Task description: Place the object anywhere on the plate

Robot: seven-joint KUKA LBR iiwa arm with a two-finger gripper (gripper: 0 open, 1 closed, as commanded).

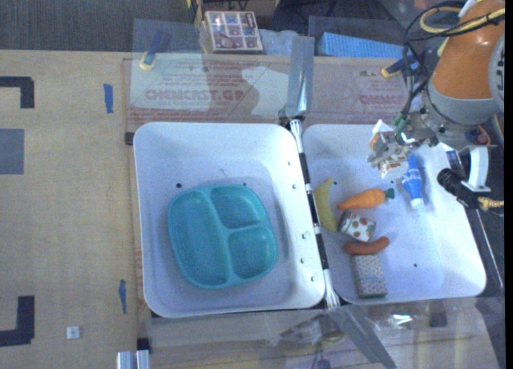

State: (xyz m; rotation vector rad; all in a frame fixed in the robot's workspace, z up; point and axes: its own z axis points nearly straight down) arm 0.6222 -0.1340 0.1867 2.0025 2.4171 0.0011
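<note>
The teal plate (222, 235) with three compartments lies in the left bin (160, 151), in the lower left part of the frame. In the right bin (449, 271) a carrot (363, 198), a yellow banana (324, 205), a spotted small block (357, 225), a sausage (366, 245) and a grey sponge (369, 276) lie close together near the centre, and a blue tube (413, 184) lies to their right. The gripper (390, 151) hangs over the upper part of the right bin, just beside the tube, and I cannot tell its state.

A teal plate (222, 234) with 3 compartments lies flat in the left bin. A toy carrot (362, 198) lies in the right bin.
</note>
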